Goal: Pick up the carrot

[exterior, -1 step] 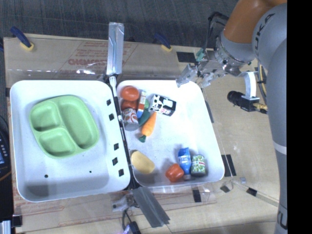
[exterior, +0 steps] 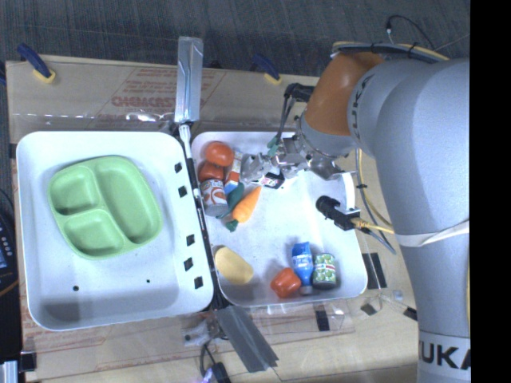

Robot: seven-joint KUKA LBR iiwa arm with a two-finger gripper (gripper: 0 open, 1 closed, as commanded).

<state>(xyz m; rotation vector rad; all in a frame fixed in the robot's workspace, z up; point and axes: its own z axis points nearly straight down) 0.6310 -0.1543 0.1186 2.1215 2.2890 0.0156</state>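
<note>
Camera view, taken from above at a slant: the carrot [exterior: 248,203] is seen lying in the right bin [exterior: 351,238], tilted, with its green top end low and to the left, near the wall that divides the two bins. All positions below are noted relative to the carrot. The gripper [exterior: 267,168] is found just above it and slightly to the right, apart from it; nothing is seen between the fingers, and whether the jaws are released or clenched cannot be told from this angle. A tomato [exterior: 218,153] and a small can [exterior: 212,190] are recorded just to the left and above. A yellowish potato-like item [exterior: 233,265] is noted below. A red pepper [exterior: 285,282], a blue packet [exterior: 302,262] and a green-labelled can [exterior: 325,270] are grouped below and to the right. A green divided tray [exterior: 104,204] is seen well to the left, in the left bin [exterior: 32,214].
</note>
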